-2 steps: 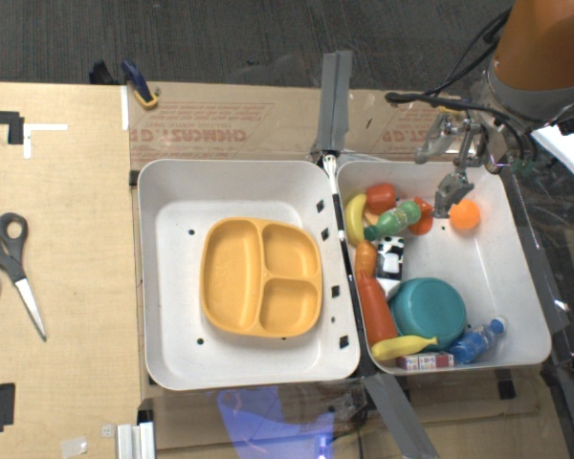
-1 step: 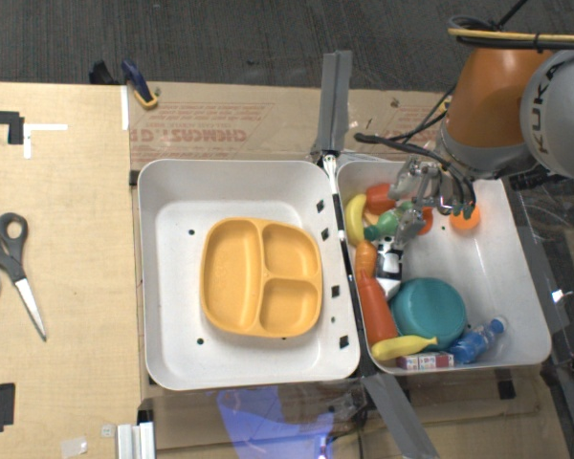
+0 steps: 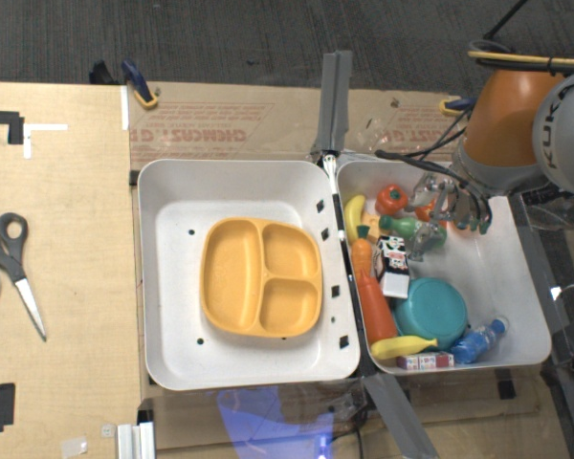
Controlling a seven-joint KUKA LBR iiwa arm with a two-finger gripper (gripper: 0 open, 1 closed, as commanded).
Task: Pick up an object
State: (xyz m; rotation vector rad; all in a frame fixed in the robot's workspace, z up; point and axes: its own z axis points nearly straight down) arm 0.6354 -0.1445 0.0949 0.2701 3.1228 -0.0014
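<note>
My gripper (image 3: 436,214) hangs over the back of the right bin (image 3: 517,285), below the arm's orange band (image 3: 502,113). It is right above a green object (image 3: 403,226) and a small orange piece (image 3: 426,212), which it partly hides. Just to its left lies a red tomato (image 3: 392,199). I see nothing clearly held. Further forward in that bin are a black-and-white carton (image 3: 393,256), a teal bowl (image 3: 432,311), a long orange carrot (image 3: 370,295), a yellow banana (image 3: 403,347) and a blue bottle (image 3: 478,338).
The left bin (image 3: 172,285) holds a yellow divided plate (image 3: 262,278). A small yellow piece (image 3: 353,214) lies by the right bin's left wall, and a pink box (image 3: 427,361) at its front. Scissors (image 3: 14,266) lie on the bench at far left.
</note>
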